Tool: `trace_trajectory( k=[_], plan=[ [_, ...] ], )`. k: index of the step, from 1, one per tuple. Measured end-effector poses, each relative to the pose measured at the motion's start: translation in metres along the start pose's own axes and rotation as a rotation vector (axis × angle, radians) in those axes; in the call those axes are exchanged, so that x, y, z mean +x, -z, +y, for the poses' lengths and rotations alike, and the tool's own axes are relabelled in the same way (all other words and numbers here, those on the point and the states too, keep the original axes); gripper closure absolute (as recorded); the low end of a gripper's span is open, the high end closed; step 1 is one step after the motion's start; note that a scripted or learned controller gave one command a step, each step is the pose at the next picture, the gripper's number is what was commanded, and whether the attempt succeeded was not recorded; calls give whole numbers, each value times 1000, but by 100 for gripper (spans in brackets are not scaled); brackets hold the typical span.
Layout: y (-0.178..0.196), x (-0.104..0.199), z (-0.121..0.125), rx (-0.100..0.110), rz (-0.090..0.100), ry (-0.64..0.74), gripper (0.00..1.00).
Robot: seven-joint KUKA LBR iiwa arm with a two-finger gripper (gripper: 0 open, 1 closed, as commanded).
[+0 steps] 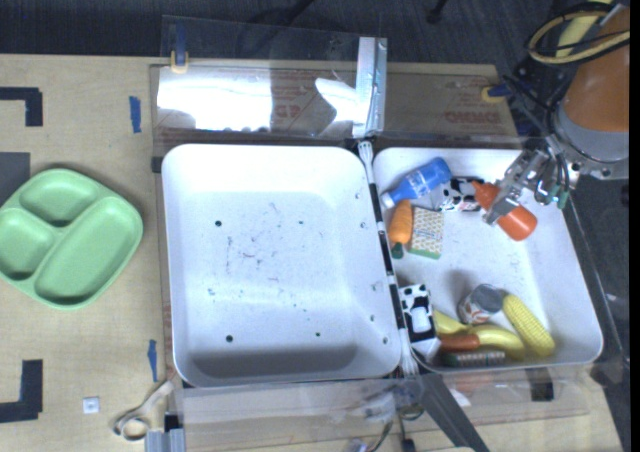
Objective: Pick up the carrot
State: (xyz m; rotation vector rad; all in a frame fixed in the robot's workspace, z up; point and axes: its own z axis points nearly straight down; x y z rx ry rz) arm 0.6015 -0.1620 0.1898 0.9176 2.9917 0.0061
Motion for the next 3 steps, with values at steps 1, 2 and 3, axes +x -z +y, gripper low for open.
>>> trace_trajectory(
  k=[1,2,3],
  plan=[
    [-95,-22,-27,4,6,-39,100],
    [-102,-12,-21,5,5,-127,100],
    [-15,-5,-33,4,5,76,100]
  ],
)
